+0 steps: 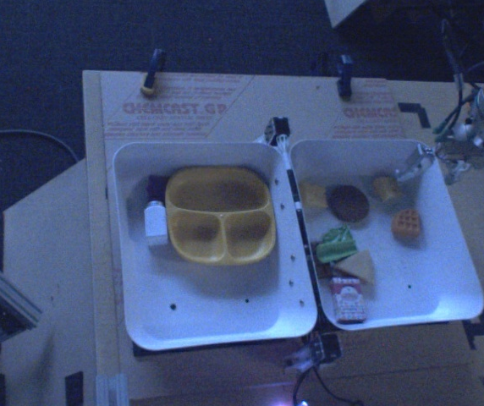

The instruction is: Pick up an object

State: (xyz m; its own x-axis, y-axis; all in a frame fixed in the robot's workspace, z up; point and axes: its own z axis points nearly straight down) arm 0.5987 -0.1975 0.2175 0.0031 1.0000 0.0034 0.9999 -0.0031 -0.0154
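My gripper (413, 166) hangs at the right bin's (445, 227) far corner; whether it is open or closed I cannot tell. The waffle (406, 224) lies just below: probably light, stiff plastic, best pinched across its edges.

Feed's v. dim w/ a heavy blue-violet cast. My brightest areas are the two white bins (445, 260); floor around the bench (98, 227) is near black. Small glare spot at bottom edge, centre. Soft shadow under the yellow tray (219, 214). Overall grainy, soft; small items lack detail.
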